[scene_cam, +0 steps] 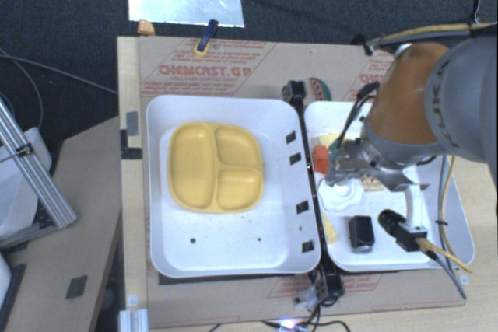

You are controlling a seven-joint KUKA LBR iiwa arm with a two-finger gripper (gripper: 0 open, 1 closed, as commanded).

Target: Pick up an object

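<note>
In the right bin (383,257) the claw (339,173) hangs low over a white lump (340,200), its grip impossible to tell; nothing looks lifted, the pick not yet done

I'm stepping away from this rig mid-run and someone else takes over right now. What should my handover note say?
Gripper: low in the right bin, among the things there; whether it has caught anything cannot be made out.
Things: an orange thing and a white thing lie right by the gripper, with a black block nearer the bin's front. The left bin holds a yellow divided plate.
Done: the arm has reached the right bin. No object is seen lifted.
Left: get a sure grasp and lift one object out.
</note>
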